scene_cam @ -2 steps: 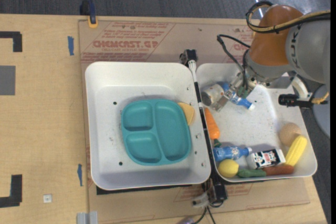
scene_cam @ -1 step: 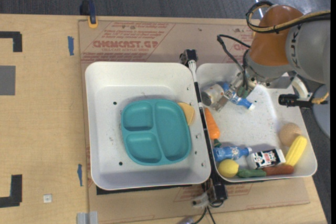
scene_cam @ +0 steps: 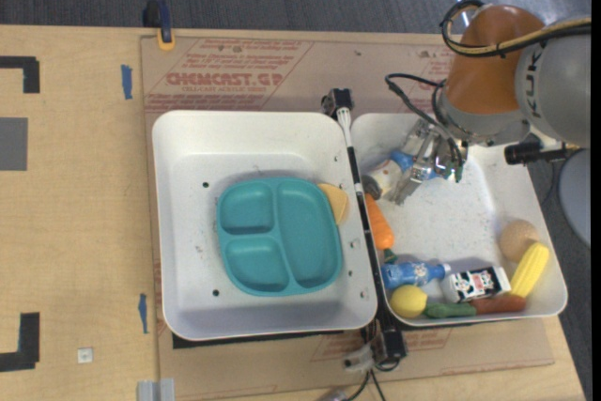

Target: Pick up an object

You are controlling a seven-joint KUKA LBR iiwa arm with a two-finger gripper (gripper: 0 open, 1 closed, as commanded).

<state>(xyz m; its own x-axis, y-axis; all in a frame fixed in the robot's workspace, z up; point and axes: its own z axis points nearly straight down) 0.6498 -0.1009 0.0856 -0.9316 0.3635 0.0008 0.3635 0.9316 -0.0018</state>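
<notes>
Several small things crowd the near edge of the right bin (scene_cam: 554,296): a yellow lemon (scene_cam: 408,300), a blue bottle (scene_cam: 411,273), a black-and-white carton (scene_cam: 477,282) with print too small to read, a corn cob (scene_cam: 529,269) and a tan egg-like ball (scene_cam: 517,239). An orange carrot (scene_cam: 377,221) lies along the divider. The left bin (scene_cam: 178,230) holds a teal divided plate (scene_cam: 279,235). Farther back the tool (scene_cam: 423,166) hangs over the right bin; whether it is apart or together cannot be told. Red print on the table (scene_cam: 75,202) reads "CHEMCAST".

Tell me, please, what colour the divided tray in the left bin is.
Teal, clear in the camera view: divided tray.
</notes>
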